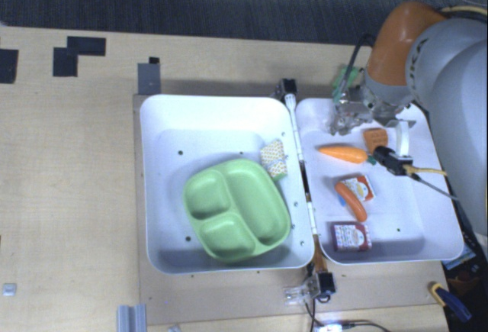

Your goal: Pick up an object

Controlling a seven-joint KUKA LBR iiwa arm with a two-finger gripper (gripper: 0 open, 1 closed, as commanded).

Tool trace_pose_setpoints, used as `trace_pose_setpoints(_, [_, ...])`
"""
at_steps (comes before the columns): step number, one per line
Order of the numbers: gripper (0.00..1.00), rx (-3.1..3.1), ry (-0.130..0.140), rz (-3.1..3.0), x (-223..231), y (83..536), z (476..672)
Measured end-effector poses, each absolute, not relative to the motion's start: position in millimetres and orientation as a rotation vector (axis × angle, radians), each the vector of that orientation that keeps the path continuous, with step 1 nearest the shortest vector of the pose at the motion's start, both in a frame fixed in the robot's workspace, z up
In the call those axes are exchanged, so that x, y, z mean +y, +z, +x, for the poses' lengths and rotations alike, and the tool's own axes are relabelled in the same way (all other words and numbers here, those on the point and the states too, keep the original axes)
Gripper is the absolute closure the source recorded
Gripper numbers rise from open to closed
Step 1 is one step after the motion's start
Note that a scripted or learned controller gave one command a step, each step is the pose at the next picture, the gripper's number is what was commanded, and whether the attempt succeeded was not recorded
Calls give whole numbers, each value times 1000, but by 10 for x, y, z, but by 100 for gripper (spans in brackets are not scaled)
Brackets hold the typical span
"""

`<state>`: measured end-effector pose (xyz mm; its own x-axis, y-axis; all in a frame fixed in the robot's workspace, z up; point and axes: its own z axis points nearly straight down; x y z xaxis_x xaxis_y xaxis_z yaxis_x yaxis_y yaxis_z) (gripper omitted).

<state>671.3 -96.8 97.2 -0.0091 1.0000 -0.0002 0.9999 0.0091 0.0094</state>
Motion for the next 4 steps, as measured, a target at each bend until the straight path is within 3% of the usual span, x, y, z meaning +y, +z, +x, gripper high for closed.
trace_pose_setpoints(1, [0,2227,10,2207,-968,971,6712])
trace_pose_setpoints(2, [100,2227,15,2201,-961,1087,6727])
trace_pose_setpoints(3, [0,2228,14,2201,-961,1085,6726])
trace_pose_setpoints(4, [0,2221,5,2216,-927,859,6140])
